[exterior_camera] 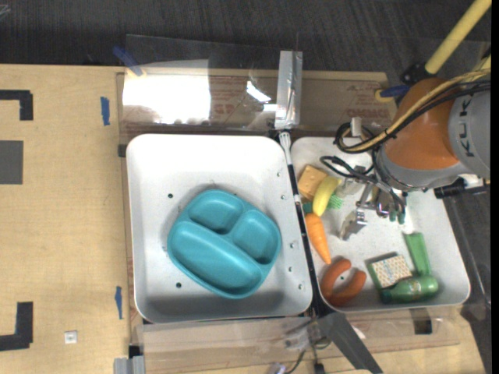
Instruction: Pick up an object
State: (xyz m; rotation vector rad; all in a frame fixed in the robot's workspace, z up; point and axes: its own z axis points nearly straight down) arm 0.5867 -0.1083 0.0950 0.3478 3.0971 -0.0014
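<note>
Heads up, your pincer [355, 220] sits low in the right bin [456, 283], hanging off the grey arm [437, 142] w/ the orange band. It's a tangle of metal and cables from this angle, so I can't tell how far it's spread, and I see nothing clearly caught in it. Don't count this as a grab yet.

Where the stuff is: the toys are all crowded in the right bin. Carrot [316, 236] lies along the left wall, yellow banana-ish piece [323, 195] and a tan block [310, 179] just above it, something w/ green bristles [337, 201] beside the banana. Orange-red curved piece [343, 280] near the front, patterned card [390, 269] next to it, green bottle [408, 288] at the front right, green tube [416, 252] above that. Left bin [148, 232] has just the teal divided tray [224, 242].

What can go wrong imo:
- Pincer looks to be over bare bin floor between the carrot and the card. If it closes there you prob get air.
- Carrot and banana hug the divider wall, so going for them risks a finger jamming on the wall or shoving the piece flat against it.
- Round stuff like the bottle and carrot will likely roll or squirt out if caught off-centre.
- Things lie close together, so you could pinch two and drop both on the lift.
- Loose cables near the wrist could snag, tho I can't tell how much slack they have.
</note>
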